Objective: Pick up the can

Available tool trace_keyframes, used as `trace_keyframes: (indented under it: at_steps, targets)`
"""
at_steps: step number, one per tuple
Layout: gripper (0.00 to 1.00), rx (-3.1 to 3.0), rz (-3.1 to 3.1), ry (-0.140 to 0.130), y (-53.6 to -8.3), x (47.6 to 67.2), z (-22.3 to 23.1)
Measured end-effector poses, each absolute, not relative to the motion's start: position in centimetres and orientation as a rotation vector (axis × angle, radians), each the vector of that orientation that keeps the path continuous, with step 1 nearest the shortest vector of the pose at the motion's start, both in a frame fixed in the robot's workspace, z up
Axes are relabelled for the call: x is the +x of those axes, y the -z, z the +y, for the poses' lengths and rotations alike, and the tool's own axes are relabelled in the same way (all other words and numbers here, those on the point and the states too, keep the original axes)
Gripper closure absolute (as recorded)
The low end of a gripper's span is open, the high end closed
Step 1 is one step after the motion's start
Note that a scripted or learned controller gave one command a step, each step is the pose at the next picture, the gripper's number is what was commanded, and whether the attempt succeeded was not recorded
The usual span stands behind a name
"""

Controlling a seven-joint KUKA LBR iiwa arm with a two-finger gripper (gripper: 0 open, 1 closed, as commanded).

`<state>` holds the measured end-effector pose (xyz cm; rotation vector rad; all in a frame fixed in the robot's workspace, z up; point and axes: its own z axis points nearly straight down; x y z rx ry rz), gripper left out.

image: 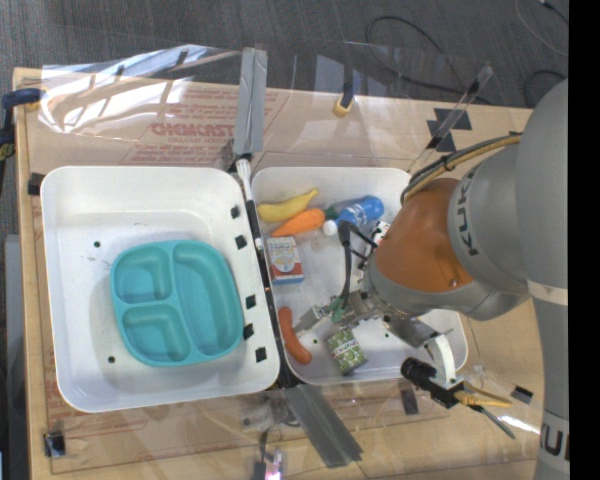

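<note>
Can, small, green-labelled and metal [346,351], lies tilted near the right white bin's [310,373] front edge, beside a red sausage [293,336]. Just above it hovers the hand [342,311]; its grip cannot be told. Farther back lie a carton [285,259], carrot [298,224] and banana [286,206].

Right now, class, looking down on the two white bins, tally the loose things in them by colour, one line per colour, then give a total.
Yellow: 1, the banana
Orange: 1, the carrot
Blue: 1, the bottle
Red: 1, the sausage
Green: 1, the can
Red and white: 1, the small box
Teal: 1, the divided tray
Total: 7
</note>
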<state>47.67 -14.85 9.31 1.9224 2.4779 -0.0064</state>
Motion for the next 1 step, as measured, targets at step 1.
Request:
trace_keyframes:
  at_steps: [1]
  targets:
    - [0.00,1.725,2.626,0.001,-13.26,47.66,-19.14]
